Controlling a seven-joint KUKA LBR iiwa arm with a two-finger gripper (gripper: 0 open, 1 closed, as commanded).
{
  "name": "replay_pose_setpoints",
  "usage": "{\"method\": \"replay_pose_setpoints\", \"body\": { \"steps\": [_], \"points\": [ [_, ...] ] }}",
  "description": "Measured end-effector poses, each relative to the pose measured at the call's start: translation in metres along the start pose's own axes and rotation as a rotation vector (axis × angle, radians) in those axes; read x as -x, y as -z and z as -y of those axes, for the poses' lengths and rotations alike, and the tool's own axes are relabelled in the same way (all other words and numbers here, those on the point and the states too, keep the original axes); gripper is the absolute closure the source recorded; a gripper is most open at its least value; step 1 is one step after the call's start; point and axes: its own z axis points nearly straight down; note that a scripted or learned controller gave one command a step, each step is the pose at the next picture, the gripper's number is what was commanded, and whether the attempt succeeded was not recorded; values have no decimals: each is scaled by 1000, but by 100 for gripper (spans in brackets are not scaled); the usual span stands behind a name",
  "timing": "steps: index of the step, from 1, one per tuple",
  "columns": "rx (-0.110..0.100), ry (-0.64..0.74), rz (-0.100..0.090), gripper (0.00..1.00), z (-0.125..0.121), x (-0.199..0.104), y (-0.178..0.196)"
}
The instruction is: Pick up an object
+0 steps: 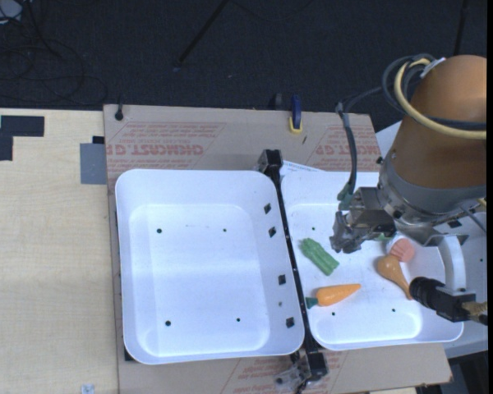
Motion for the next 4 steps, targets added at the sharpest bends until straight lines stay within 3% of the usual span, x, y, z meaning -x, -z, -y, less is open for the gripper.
{"method": "replay_pose_setpoints", "body": {
  "steps": [1, 2, 3, 4],
  "points": [
    [9, 6, -2, 100, -2, -2, 15],
    [5, 7, -1, 100, -2, -1, 24],
    [7, -8, 1, 100, -1, 137, -42],
    [10, 16, -6, 100, -29, 41, -74]
  ]
}}
